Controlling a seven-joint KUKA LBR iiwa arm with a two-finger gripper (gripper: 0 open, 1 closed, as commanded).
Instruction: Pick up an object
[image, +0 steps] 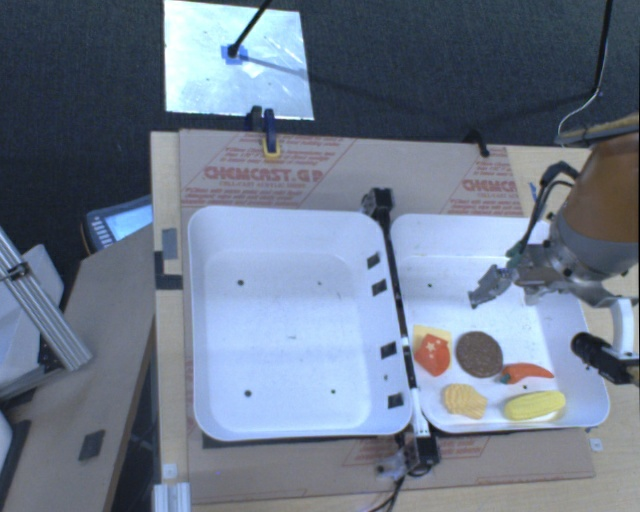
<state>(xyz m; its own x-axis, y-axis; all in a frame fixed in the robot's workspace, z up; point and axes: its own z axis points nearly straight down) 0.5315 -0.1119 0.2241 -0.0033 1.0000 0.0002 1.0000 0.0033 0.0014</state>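
End effector above right bin

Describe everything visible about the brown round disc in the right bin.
The brown disc is flat, round and dark brown with a speckled, grainy face, like a toy burger patty. It lies flat on the floor of the right bin, near its front. A red-and-yellow wedge sits at its left and a red chili pepper at its right, both close. The end effector is above it in the view, apart.

Foil-like sheet beyond the cardboard base; aluminium rail at left.
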